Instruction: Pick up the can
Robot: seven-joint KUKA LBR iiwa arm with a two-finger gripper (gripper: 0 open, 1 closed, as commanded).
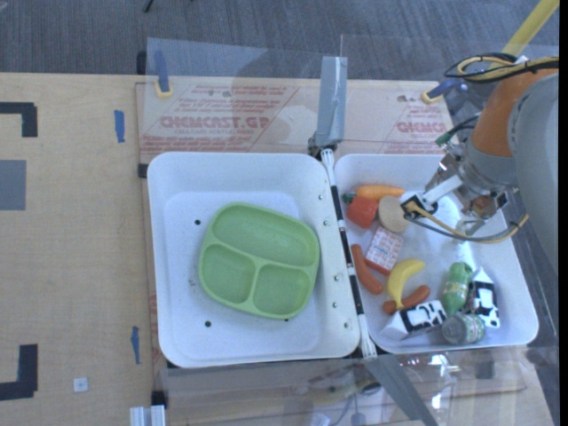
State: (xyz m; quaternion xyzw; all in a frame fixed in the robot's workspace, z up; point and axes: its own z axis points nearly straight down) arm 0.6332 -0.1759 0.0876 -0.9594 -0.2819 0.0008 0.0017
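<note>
1. On the left of the wooden surface (71, 264) sits the left bin (177, 327). It holds a green divided plate (257, 260), which has no part in this task.

2. Moving right past the seam between the bins, the right bin (524, 318) carries a clutter of toy food: an orange carrot (380, 190), a red pepper (362, 211), a round tan piece (391, 213), a small pink-checked packet (382, 248), a red sausage (366, 271), a yellow banana (406, 279) and a green bottle (457, 287).

3. The can (463, 329) lies on its side near the front edge of the right bin. It is just beside a black-and-white box (421, 317) and below the green bottle.

4. The end effector (417, 206) hangs over the back part of the right bin, near the tan piece and well apart from the can. Nothing shows between its fingers, and we cannot tell whether they are spread or pressed together.

5. We judge the task to be at the approach step, with the can not yet reached.

6. The next move calls for travel toward the front of the bin and a descent over the can. The fingers would need to straddle its round body. The neighbouring box and bottle leave little room, so a careless approach could nudge them or roll the can.
</note>
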